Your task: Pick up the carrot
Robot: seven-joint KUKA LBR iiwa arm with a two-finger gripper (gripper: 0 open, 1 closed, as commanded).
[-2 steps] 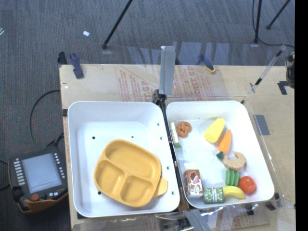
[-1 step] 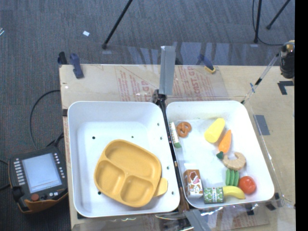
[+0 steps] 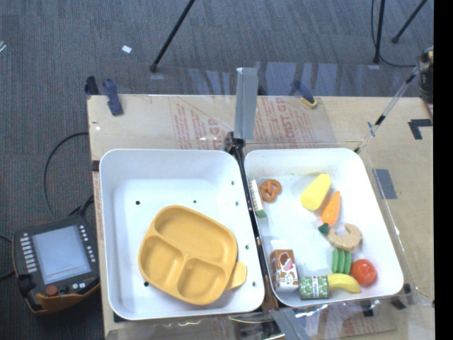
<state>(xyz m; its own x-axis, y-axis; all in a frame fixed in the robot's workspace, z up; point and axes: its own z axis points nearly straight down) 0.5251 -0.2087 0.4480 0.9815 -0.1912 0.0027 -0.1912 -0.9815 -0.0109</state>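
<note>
The carrot [image 3: 330,208] lies in the right bin [image 3: 373,190], touching a yellow piece [image 3: 316,191] and near a round slice [image 3: 345,237]; it looks light, stiff and smooth, best pinched across its middle; the pincer's state I cannot tell

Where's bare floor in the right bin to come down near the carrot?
In the right white bin, bare floor lies left of the orange carrot, bordered by the brown pretzel, yellow lemon-shaped piece and small carton. The lower right is crowded: round sandwich, green beans, red tomato, banana.
</note>
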